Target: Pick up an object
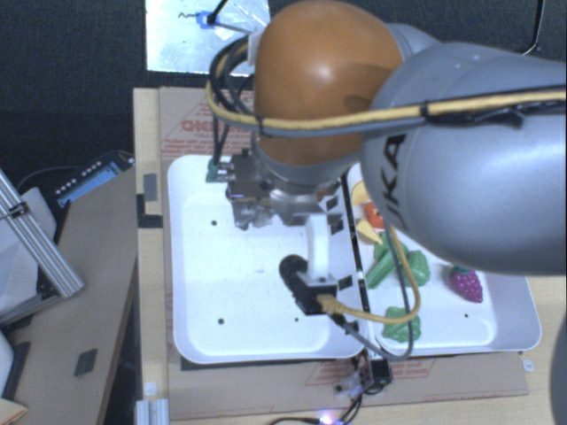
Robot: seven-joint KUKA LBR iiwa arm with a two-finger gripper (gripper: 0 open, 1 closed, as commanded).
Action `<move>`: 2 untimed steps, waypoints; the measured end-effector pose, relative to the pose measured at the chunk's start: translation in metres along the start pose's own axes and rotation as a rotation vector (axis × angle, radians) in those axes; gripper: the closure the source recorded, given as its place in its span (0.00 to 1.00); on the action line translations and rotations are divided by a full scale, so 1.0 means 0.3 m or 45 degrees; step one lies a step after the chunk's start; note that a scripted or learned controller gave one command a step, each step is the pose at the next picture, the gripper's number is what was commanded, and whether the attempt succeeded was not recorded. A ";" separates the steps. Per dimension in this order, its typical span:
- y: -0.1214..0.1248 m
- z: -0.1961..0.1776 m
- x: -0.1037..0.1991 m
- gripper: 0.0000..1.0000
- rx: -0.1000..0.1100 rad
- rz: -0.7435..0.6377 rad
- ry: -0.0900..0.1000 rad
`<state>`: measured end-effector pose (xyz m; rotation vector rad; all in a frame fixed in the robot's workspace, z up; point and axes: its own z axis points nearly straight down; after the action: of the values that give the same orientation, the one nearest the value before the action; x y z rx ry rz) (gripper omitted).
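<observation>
My gripper (247, 209) hangs below the orange wrist band over the far part of the left bin (204, 273). Its metal end sits close to the bin floor, with nothing visible at it. The toys lie in the right bin (509, 330): a green leafy piece (391, 265), a second green piece (401, 328) near the front rim, a magenta berry (467, 283), and an orange and yellow piece (369, 214) partly hidden by the arm. The arm covers much of the right bin's far side.
Both bins rest on a cardboard sheet (190, 127) on the bench. An aluminium rail (35, 242) and a dark device (89, 177) lie to the left of the bins. A silvery sheet (182, 20) lies beyond them.
</observation>
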<state>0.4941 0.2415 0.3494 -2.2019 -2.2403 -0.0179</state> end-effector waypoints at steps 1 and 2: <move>0.135 -0.031 -0.027 1.00 0.004 0.022 -0.009; 0.442 -0.062 -0.046 1.00 -0.002 0.023 -0.009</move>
<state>0.6268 0.2298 0.3688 -2.2262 -2.2249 -0.0120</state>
